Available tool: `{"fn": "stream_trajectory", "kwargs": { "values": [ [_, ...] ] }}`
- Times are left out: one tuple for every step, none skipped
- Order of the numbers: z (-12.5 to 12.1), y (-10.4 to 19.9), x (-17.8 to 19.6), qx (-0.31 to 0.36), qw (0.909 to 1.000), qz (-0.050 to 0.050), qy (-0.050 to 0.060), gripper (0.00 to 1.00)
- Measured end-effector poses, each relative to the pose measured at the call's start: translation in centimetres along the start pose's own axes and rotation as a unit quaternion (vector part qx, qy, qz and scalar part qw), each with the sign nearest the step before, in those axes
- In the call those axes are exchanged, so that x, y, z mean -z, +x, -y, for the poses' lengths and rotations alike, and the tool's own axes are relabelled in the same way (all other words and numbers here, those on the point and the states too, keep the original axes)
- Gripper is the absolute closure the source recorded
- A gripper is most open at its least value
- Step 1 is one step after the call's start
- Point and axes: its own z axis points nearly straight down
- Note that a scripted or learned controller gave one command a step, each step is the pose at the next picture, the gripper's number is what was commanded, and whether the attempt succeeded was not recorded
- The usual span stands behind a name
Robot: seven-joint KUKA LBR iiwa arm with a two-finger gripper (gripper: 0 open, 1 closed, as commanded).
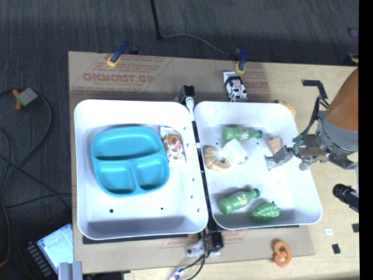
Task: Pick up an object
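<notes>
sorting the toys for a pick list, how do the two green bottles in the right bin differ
The upper green plastic bottle lies near the right white bin's far side, neck pointing right, beside a white cup-like piece. The lower green plastic bottle lies nearer the front, tilted with its neck up-right, next to a green bumpy toy. Both are green with labels, lying down and not held.

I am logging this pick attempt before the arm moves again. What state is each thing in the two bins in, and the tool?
blue divided tray: flat, right way up, left bin.
snack packet: lying against the tray's right side.
upper green bottle: on its side.
lower green bottle: on its side.
green grapes: lying loose, near corner.
pastry: lying flat.
tool: over the right bin's right side, holding nothing visible.
</notes>
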Motion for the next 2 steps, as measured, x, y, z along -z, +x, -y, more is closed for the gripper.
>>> {"fn": "stream_trajectory", "kwargs": {
  "values": [
    [1.1, 5.2, -13.1, 0.0, 1.0, 0.0, -0.003, 0.0],
    [1.0, 4.9, -12.1, -0.001, 1.0, 0.003, -0.005, 1.0]
  ]
}}
